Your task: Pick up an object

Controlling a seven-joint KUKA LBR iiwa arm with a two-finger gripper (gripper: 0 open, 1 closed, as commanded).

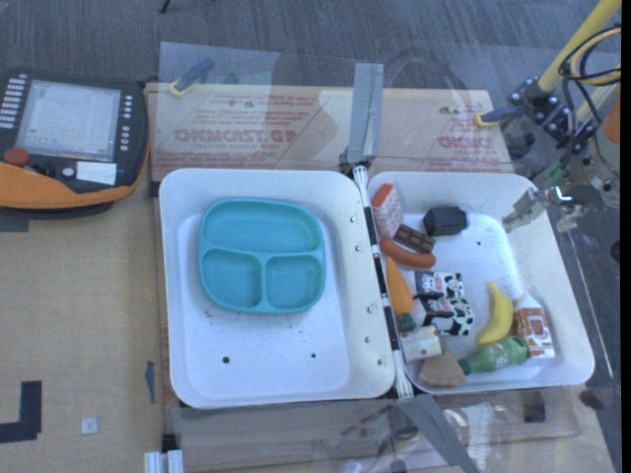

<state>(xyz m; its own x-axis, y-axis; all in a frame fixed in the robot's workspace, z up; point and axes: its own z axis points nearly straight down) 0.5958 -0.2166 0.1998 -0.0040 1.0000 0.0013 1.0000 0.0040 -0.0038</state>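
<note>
1. Bench seen from above at a slant, with two shallow white bins side by side; every place below is given relative to the turquoise plate (262, 255).
2. Far left of the plate, at the bench's edge, lies an orange and grey control pendant (65, 144) with a pale screen.
3. The turquoise plate, with three compartments, rests in the upper middle of the left bin (266, 368).
4. Right of the plate, across the divider, the right bin (567, 348) holds a scatter of toy foods.
5. Nearest the plate there are a small red and white carton (387, 208), a sausage (407, 254) and an orange carrot (398, 285).
6. Further right lie a black block (445, 220), a chocolate bar (414, 236) and a black and white cow toy (443, 302).
7. Beyond those are a yellow banana (499, 313), a green bottle (496, 355) and a brown and white packet (533, 329).
8. Far right of the plate and higher up, the gripper (537, 205) hangs over the right bin's upper right corner, apart from the objects; I cannot tell how its fingers stand.
</note>
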